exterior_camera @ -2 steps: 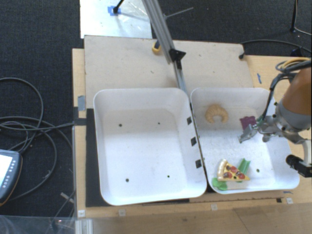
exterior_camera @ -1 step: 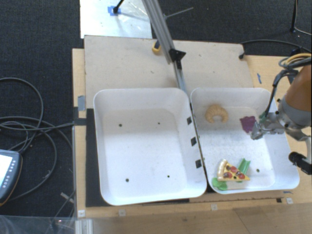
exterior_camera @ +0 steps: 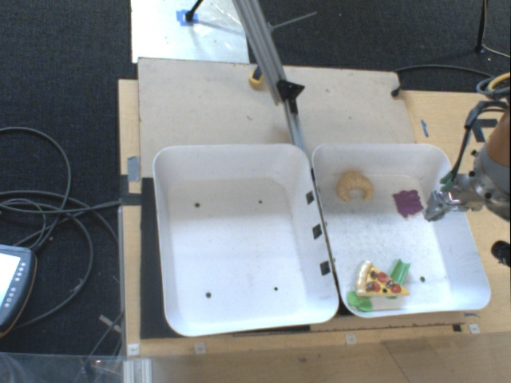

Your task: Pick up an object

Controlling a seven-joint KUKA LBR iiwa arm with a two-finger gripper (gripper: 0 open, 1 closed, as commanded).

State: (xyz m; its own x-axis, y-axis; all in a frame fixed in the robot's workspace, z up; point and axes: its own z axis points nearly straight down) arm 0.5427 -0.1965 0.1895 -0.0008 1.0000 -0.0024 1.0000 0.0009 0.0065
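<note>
At the right bin's [exterior_camera: 459, 238] right rim, the gripper [exterior_camera: 437, 208], jaw state indiscernible, should be centred over the purple piece [exterior_camera: 408, 203] before descent.

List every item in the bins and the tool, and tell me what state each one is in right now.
Donut: lying flat in the right bin, untouched.
Purple piece: on the bin floor, just left of the tool.
Pizza slice: flat, partly over a green piece.
Tool: low at the bin's right side, holding nothing visible.
</note>
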